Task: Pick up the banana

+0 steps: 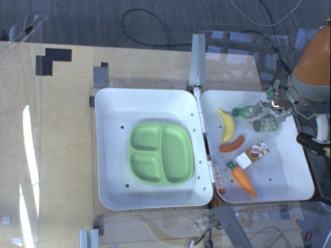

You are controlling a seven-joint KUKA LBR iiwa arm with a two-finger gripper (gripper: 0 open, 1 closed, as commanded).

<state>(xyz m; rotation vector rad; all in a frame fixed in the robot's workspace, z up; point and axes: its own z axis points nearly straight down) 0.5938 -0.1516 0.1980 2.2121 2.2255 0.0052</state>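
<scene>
The yellow banana (226, 125) lies in the right bin (289, 187), near its left wall, curved and pointing roughly up and down. My gripper (268, 111) hangs over the upper part of the same bin, to the right of the banana and apart from it. It sits over a green bottle (244, 111) and a green-labelled can (266, 123). The orange band of the arm (313, 61) shows at the upper right.
Just below the banana lies a red sausage (231, 144). A red and white packet (253, 155) and an orange carrot (243, 181) lie lower in the right bin. The left bin (111, 154) holds a green divided tray (160, 153).
</scene>
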